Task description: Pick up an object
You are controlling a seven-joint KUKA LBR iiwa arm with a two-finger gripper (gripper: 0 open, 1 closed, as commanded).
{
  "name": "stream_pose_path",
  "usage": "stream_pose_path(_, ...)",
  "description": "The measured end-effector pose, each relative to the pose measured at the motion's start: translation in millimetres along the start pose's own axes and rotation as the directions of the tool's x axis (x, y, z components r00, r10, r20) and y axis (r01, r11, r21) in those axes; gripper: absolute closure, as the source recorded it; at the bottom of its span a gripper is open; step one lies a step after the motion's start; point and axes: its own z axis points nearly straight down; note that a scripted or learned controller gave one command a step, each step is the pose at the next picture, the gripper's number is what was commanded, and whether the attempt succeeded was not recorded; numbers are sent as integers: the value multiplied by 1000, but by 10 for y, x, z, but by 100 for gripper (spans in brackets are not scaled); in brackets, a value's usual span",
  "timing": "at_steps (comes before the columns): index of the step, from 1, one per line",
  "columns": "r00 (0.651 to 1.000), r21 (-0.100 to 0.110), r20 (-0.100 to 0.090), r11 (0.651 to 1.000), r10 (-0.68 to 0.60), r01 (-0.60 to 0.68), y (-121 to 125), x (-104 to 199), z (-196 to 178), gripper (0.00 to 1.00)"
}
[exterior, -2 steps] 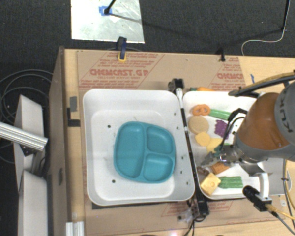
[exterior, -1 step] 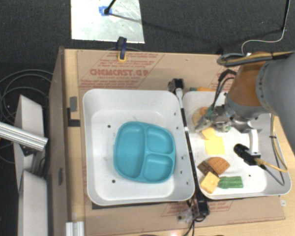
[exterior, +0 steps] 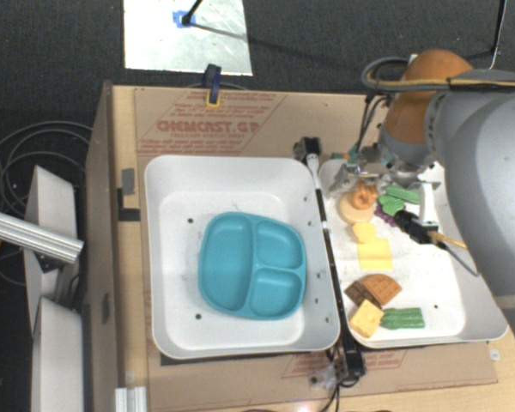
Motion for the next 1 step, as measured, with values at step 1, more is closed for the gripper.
stream_pose_path(1, 1000, 4, 1, 1000, 0, 0, -23, -15, -107, 100)
